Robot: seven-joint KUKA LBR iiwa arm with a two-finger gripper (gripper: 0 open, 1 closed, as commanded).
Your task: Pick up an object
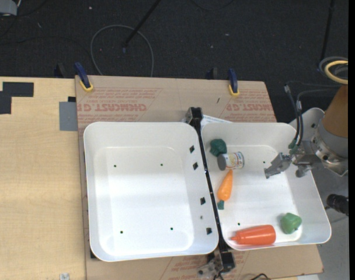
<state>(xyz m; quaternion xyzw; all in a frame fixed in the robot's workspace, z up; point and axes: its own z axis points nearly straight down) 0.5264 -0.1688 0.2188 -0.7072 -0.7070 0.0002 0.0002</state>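
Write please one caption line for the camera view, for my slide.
KUKA arm's gripper hovering over the right bin, which holds an orange carrot, a small bottle, green pieces and an orange-red toy.

On my screen the arm [335, 134] is a pale grey, rounded casing with a broad orange band [340, 112] above the wrist. A black cable [294, 112] loops alongside it. Its gripper [278, 167] is small, dark grey metal.

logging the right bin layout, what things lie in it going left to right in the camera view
orange carrot → red-orange cylinder → green lump. Dark green toy and small bottle overlap the carrot's span, so left out.
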